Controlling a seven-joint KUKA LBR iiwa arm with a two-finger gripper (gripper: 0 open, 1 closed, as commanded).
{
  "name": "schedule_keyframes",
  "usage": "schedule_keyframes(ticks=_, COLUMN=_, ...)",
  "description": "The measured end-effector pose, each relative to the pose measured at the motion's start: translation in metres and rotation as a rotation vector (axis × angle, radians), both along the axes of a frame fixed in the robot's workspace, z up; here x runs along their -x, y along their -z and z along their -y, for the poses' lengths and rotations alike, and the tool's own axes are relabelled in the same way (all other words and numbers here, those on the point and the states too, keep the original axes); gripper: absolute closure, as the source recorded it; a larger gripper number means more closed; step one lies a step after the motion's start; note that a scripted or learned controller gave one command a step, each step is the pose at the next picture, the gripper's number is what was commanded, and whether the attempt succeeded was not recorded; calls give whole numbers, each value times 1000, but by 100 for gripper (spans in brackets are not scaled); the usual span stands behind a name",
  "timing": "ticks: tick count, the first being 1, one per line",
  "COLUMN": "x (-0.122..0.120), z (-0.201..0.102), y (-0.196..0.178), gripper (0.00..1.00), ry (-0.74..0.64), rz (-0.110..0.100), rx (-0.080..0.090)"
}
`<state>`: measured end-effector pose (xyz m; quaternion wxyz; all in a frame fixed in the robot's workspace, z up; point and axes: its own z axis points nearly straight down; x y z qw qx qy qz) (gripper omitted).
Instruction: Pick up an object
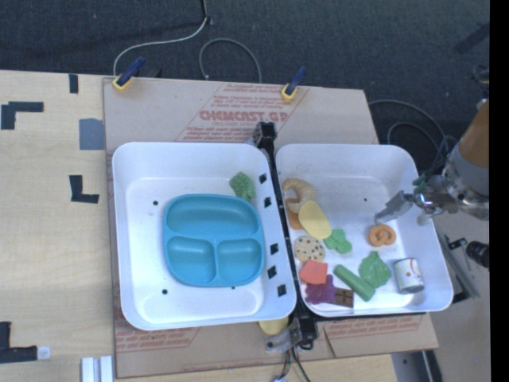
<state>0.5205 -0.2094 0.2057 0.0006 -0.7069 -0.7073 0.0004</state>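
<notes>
The right bin [350, 156] holds several toy foods: a tan pretzel [298, 189], a yellow lemon [315, 218], a small green piece [338, 241], an orange ring [382, 235], a speckled cookie [308, 249], a red block [314, 271], a green stick [352, 282], a leafy green [374, 268] and a small tin can [408, 274]. My gripper [406, 211] hovers over the bin's right side, just up and right of the orange ring. It is open, with nothing between its fingers.
The left bin [131, 237] carries a blue divided plate [213, 239] and a green toy [242, 185] near its upper right corner. A black divider [274, 213] runs between the bins. Purple and brown pieces [326, 295] lie at the right bin's front.
</notes>
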Motion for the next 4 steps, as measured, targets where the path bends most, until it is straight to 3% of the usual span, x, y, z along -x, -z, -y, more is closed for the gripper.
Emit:
schedule_keyframes(ticks=1, x=-2, z=14, y=119, gripper=0, ry=1, rz=-5, rx=0)
schedule_keyframes(ticks=2, x=-4, z=14, y=103, gripper=100, ry=0, rz=0, rx=1)
schedule_keyframes(ticks=3, x=-4, z=14, y=103, gripper=0, ry=0, rz=0, rx=0)
schedule_keyframes(ticks=4, x=-49, z=-41, y=120, gripper=0, ry=-4, rz=5, rx=5)
